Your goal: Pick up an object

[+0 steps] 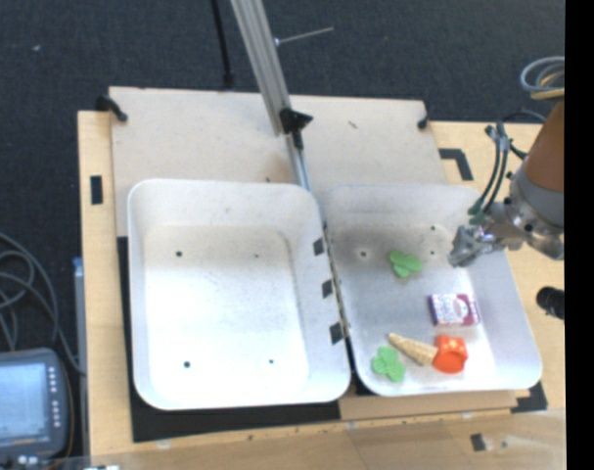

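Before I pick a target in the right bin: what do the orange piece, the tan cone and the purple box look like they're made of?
Orange piece: likely glossy plastic, going by its saturated colour and a faint bright spot. Tan cone: matte, even tone, possibly plastic or foam; the look leaves it open. Purple box: flat faces with a printed white patch, probably cardboard or printed plastic. All three lie in the right bin.

One fixed camera looks down aslant on both bins [228,292]; bench [96,262] wholly framed.

right bin [492,262]: box [452,308] centre | cone [410,349] in front | left bin [150,213] beside
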`<state>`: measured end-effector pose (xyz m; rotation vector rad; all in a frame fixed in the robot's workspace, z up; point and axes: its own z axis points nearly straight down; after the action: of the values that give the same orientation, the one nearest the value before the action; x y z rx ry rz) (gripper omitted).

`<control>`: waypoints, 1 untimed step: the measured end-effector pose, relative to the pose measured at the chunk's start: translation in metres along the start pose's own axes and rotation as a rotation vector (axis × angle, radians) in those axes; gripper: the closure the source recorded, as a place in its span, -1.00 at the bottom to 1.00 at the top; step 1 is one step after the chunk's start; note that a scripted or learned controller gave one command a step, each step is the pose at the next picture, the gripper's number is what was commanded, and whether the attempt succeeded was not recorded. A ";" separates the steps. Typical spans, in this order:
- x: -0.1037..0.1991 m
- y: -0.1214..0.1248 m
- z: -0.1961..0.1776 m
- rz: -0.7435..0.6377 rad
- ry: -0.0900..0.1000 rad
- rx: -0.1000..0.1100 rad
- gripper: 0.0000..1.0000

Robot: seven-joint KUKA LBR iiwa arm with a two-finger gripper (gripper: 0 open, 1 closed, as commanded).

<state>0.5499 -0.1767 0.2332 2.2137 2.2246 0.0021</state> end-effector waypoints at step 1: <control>0.056 -0.005 -0.003 -0.002 0.002 0.002 1.00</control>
<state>0.5445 -0.1210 0.2357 2.2136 2.2284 0.0027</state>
